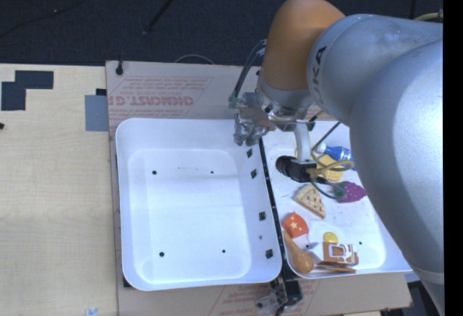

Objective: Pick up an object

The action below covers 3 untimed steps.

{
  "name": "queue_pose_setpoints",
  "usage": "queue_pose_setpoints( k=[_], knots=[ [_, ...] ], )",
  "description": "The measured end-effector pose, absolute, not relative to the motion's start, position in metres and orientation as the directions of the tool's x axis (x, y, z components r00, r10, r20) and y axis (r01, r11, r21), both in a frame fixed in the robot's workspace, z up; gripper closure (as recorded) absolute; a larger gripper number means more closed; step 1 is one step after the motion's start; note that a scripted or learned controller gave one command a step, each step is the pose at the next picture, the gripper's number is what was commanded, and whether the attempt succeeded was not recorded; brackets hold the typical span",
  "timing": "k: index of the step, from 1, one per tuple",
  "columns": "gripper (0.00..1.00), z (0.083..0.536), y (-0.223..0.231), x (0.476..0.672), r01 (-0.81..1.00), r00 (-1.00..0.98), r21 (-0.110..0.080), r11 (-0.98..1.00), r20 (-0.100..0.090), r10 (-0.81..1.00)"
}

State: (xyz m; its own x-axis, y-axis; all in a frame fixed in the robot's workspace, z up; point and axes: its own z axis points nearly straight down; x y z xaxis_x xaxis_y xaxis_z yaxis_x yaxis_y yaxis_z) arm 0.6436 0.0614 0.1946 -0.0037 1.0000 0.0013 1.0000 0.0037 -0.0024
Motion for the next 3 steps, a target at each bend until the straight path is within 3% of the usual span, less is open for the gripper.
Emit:
queue_pose_setpoints(
  k=[1,3],
  knots=[
    [1.00,0.256,0.088,0.644,1.000,-0.002,0.002,0.002,0.001,1.000],
    [1.00,0.190,0.203,0.643,1.000,-0.004,-0.005,0.004,0.000,1.000]
  ],
)
